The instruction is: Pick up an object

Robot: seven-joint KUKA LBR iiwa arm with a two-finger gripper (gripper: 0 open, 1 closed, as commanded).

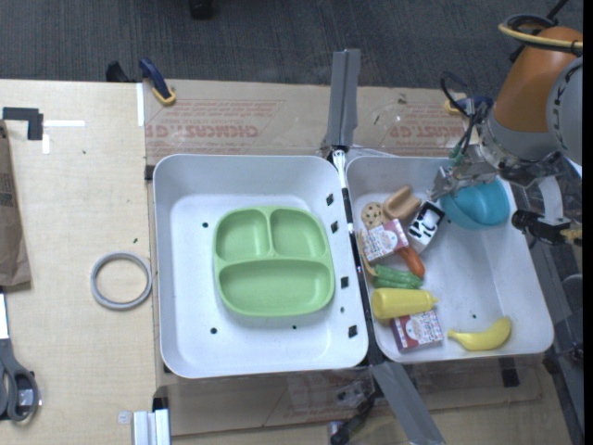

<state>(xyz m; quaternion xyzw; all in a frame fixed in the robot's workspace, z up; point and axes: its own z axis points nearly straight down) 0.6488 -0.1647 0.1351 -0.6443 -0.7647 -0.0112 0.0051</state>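
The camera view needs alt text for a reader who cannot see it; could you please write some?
From the right, a grey arm lowers its gripper beside a teal bowl in the right bin, which also holds a banana, a yellow bottle and small packets. The left bin holds a green divided plate.

We see two shallow white bins on the desk. The left bin [176,276] holds a pale green divided plastic plate [273,261]. The right bin [519,286] holds a yellow toy banana [482,336], a yellow squeeze bottle [402,302], a teal plastic bowl [484,204] and small food packets. The hand [443,185] hangs just beside the bowl, over a black-and-white carton [426,223]. A grey tape ring [121,279] lies left of the bins.
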